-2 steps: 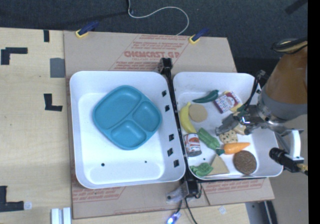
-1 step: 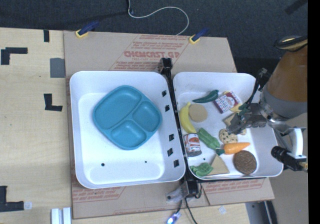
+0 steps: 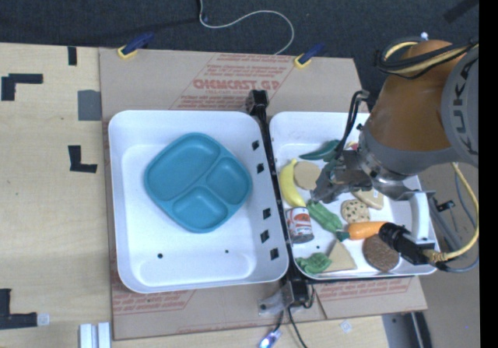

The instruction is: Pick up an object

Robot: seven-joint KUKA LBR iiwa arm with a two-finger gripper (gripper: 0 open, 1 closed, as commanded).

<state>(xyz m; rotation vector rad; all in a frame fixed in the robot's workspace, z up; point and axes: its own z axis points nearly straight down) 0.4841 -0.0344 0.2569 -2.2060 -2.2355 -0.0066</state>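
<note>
The gripper (image 3: 333, 185) is down low in the right bin (image 3: 311, 120), right in the thick of the toy food. The dark wrist block hides its tips, so I cannot tell whether it is spread or closed, or whether it has anything at all. Above it, the orange band (image 3: 411, 101) of the arm looms large over the bin's right side.

Look at what crowds around it. Just left of the gripper is a pale tan slice (image 3: 307, 175), and left of that the banana (image 3: 289, 183) curves along the bin's inner wall. Up and to the left of the gripper a dark green leaf-like piece (image 3: 320, 154) pokes out. Directly below it is a green pepper (image 3: 327, 216), close enough that I can't say touching or apart. Lower left stands a red-and-white can (image 3: 300, 224).

To the gripper's lower right is a speckled cookie (image 3: 352, 210), then a carrot (image 3: 366, 230) lying crosswise, then a brown round patty (image 3: 380, 254) near the front corner. At the front edge are a tan wedge (image 3: 341, 257) and a small green leafy bit (image 3: 314, 264), side by side.

Far off to the gripper's left, across the divider, the left bin (image 3: 118, 183) holds one thing — a blue divided plate (image 3: 198, 181), lying flat, well apart from all the action. Both bins sit on a cardboard sheet (image 3: 233, 78).
</note>
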